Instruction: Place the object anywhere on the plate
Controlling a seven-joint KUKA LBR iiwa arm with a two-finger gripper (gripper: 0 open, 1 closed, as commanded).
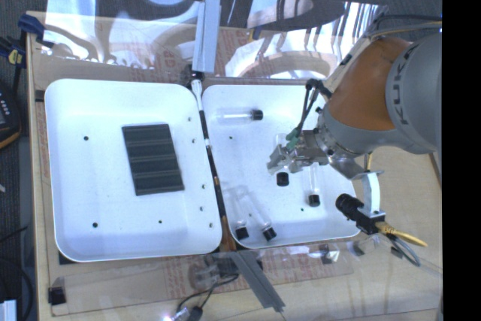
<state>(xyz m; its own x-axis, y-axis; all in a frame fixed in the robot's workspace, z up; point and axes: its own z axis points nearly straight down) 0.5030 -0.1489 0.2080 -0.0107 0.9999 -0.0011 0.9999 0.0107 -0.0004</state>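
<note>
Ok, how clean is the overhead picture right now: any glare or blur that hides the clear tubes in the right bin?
Camera view: bright glare streaks the clear panel behind the bins. The white right bin nearly washes out the transparent tubes, so their black caps mark them best. The gripper looks soft and its fingers are hard to read. The dark ridged plate in the left bin stays crisp.

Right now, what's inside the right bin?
The right bin holds several clear tubes with black caps: one near the back, two at the front. The tool hangs over the middle, hiding whatever lies beneath it.
</note>
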